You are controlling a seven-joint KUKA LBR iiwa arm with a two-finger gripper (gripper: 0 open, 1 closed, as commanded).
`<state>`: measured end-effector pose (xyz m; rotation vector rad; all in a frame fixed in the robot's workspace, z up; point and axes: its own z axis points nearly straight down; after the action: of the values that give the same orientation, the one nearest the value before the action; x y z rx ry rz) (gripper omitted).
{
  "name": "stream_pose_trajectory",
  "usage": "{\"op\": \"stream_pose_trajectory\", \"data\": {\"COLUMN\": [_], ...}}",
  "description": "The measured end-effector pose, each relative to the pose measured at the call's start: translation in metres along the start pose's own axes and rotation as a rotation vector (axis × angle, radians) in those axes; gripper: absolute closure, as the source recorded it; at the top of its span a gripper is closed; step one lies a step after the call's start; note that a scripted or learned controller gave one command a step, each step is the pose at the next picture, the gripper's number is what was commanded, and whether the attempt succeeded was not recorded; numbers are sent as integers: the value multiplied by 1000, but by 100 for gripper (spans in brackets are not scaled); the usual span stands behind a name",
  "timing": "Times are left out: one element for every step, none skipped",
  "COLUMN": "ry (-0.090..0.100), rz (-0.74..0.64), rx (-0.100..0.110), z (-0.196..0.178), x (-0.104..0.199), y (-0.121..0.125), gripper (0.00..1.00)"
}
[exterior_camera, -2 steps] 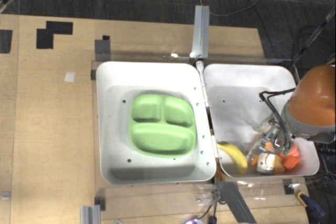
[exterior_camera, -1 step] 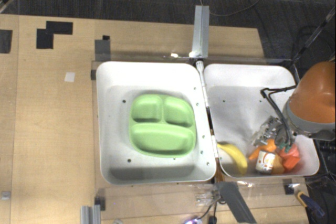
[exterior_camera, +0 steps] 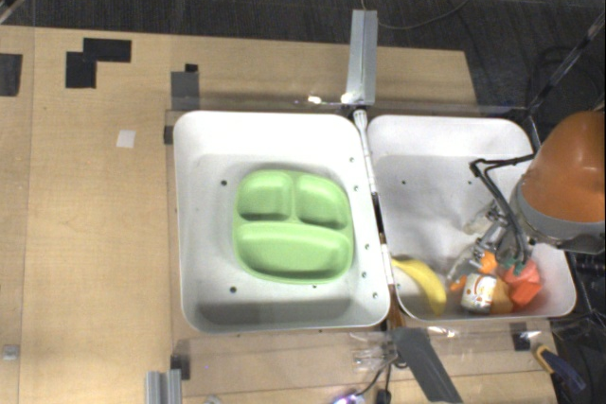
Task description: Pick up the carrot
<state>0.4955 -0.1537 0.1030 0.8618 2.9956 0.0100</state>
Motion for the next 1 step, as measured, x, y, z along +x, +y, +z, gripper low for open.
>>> {"op": "stream_pose_trajectory", "data": {"ry": [11], "rz": [727], "rx": [12], "z": [13], "x": [-10], "y": [-27], "gripper": [0]}}
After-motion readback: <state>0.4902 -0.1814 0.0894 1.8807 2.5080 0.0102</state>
